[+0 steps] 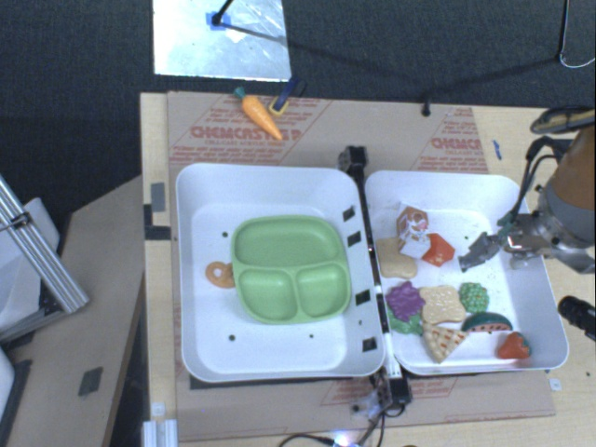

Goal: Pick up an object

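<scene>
Toy food pieces heaped in the right bin (pixel 503 190): small carton (pixel 412 230) and red piece (pixel 439 250) near the middle, purple grapes (pixel 405 301), broccoli (pixel 473 296), watermelon slice (pixel 487 323), strawberry (pixel 512 345) toward the front. Gripper (pixel 477 253) low over that bin, just right of the red piece, fingers slightly apart, nothing between them. Green divided tray (pixel 289 268) in the left bin (pixel 200 324), pretzel (pixel 220 275) beside it. Toy carrot (pixel 260 116) lying on the bench behind the bins

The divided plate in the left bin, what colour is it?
Light green; the divided plate shows plainly in the camera view, lying in the left bin.
</scene>
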`<state>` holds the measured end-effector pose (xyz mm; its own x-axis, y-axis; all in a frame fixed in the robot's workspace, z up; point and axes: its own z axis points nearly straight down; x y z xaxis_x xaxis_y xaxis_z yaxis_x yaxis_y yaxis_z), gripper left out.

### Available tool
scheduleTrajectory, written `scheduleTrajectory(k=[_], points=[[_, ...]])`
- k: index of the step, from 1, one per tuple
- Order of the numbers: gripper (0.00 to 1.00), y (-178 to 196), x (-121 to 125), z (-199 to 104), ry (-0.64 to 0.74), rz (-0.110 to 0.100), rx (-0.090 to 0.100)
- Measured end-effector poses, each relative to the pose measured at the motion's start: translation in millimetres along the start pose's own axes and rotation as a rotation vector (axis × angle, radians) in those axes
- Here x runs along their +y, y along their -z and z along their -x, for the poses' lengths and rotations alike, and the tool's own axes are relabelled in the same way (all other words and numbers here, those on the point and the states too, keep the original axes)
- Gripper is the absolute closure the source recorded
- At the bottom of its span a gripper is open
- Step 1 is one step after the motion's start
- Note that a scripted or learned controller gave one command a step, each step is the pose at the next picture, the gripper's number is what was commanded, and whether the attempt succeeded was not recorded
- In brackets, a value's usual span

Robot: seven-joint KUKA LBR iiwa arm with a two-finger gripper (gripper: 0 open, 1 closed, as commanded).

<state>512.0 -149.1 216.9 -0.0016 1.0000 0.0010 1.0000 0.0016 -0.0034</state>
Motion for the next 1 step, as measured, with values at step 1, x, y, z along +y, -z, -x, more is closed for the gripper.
scheduleTrajectory(k=[1], points=[[0.0, -48.0, 3.8, 8.4, -0.001, 0.0, 0.0]])
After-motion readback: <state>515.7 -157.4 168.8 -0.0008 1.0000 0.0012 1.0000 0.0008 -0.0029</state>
